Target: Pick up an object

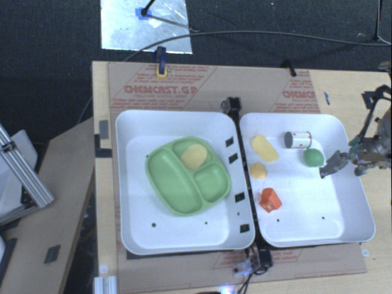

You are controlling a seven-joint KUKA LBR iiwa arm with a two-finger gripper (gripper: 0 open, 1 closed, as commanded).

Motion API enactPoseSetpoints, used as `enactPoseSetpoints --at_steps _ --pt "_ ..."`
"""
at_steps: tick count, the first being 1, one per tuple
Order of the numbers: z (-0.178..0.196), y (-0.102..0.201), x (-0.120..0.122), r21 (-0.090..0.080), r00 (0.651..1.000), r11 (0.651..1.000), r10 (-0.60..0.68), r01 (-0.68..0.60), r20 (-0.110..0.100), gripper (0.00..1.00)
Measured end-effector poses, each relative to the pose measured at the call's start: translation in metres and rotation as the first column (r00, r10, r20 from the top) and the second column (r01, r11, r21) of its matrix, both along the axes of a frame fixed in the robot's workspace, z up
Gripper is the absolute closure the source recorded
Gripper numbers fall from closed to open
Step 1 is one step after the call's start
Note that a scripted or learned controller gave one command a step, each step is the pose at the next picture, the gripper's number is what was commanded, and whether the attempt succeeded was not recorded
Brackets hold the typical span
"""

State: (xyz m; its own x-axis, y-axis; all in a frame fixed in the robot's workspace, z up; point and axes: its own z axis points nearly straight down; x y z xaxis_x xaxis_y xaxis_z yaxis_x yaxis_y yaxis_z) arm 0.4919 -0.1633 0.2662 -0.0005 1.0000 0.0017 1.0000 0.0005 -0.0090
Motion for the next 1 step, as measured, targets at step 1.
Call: enactPoseSetpoints --at_steps 1 --pt "0.0054 0.0005 0.0021 -0.003 1.000 1.000 0.003 -0.003 0.011 0.00"
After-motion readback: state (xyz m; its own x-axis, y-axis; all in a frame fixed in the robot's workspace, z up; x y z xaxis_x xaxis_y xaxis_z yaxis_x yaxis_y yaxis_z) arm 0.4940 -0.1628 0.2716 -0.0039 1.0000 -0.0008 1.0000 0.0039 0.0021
